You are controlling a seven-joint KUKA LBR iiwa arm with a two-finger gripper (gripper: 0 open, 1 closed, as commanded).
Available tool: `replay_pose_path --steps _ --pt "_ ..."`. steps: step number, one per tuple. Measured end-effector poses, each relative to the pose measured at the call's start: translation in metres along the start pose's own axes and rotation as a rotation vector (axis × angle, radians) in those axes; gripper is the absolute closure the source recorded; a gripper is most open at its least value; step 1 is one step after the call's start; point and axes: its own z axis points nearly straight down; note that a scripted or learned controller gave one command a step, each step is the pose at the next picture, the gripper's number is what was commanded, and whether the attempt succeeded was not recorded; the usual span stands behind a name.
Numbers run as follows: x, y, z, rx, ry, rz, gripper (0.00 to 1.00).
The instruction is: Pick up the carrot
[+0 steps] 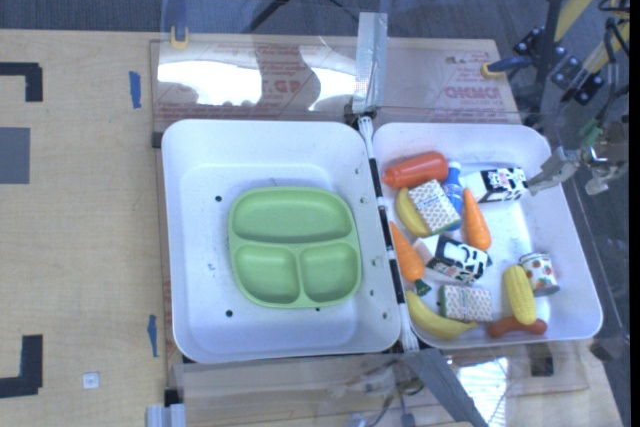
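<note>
In the right bin point(575, 245), near its middle, the carrot point(477, 219) lay flat and slanting among the other toys. A blue bottle point(455, 187) was just beside its upper end, a cow-print carton point(459, 260) near its lower end, and a patch of bare white floor lay to its right. The gripper point(572, 165) hung at the bin's right rim, apart from the carrot and holding nothing that we could see. Whether it stood wide or narrow we could not tell, for it blurred into the dark stands behind it. We judged the approach to be the step in hand. To do it well, the gripper would need to come in over the bare floor and turn so that it closed across the carrot's short width. It should descend on the thicker part, clear of the bottle and carton, because a grip near the thin tip would likely slip. A second orange piece point(405, 257) lay against the bin's left wall, partly under a banana point(412, 211). We could not make out whether it was another carrot, so the open one seemed the safer target. The arm itself was cut off at the right. The left bin point(190, 215) bore a green plate point(295, 245).
</note>
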Motion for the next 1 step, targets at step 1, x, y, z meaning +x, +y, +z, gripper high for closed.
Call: replay_pose_path --steps 1 --pt "0.0608 -0.0330 -0.0500 -0.003 -0.001 -0.053 0.00"
